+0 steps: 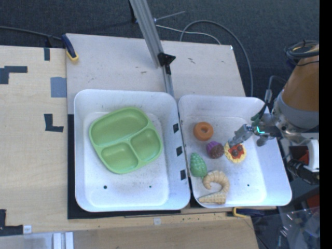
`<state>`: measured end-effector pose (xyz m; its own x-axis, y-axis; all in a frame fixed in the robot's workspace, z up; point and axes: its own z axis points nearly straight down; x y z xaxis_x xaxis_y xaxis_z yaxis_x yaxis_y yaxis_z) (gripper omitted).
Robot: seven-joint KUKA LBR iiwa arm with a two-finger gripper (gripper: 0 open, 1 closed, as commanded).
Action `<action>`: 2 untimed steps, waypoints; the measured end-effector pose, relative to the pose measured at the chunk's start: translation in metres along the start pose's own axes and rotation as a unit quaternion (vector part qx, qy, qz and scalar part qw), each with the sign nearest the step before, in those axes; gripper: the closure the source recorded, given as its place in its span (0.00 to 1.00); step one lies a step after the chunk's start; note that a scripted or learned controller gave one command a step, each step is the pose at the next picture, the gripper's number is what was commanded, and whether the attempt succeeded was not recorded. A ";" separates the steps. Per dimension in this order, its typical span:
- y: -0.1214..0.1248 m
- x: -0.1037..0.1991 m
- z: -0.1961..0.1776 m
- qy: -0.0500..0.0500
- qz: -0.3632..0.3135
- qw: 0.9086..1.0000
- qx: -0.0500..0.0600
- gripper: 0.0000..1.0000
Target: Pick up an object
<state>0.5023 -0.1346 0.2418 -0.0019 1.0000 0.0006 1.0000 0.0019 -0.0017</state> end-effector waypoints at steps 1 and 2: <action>0.008 0.004 0.051 0.000 0.000 1.000 0.002 0.00; 0.008 -0.005 0.110 0.000 0.001 1.000 0.003 0.00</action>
<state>0.5097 -0.1394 0.1317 -0.0003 1.0000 0.0009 1.0000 0.0003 -0.0083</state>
